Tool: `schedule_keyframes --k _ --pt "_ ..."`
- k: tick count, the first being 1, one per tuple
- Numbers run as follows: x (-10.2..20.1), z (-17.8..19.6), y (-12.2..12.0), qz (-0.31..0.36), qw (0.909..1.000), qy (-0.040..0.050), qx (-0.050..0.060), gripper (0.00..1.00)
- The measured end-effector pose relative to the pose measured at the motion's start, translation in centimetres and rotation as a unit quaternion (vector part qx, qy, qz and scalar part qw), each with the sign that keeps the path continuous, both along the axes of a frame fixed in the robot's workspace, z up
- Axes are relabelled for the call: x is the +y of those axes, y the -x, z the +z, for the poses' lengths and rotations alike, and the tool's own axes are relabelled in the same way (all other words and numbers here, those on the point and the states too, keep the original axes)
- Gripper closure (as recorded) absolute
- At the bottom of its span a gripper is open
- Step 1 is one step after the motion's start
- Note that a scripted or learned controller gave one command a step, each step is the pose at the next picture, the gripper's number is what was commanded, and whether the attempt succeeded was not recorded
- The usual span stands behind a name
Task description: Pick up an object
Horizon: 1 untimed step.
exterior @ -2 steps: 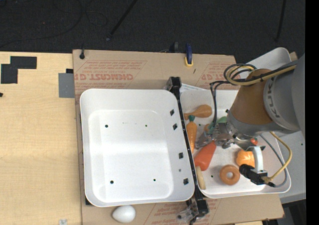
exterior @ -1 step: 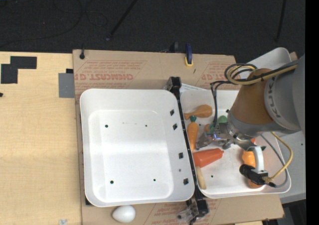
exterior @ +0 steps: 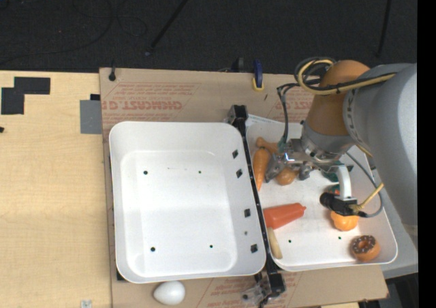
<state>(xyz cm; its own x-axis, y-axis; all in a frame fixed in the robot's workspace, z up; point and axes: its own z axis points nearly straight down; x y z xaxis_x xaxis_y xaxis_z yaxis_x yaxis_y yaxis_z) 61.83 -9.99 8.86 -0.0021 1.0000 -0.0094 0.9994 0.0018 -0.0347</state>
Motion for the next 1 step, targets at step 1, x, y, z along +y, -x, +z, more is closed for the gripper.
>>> schedule_keyframes --k 1 --pt "0.33 0.84 -0.07 -0.003 1.0000 -0.0027 -0.008 1.00"
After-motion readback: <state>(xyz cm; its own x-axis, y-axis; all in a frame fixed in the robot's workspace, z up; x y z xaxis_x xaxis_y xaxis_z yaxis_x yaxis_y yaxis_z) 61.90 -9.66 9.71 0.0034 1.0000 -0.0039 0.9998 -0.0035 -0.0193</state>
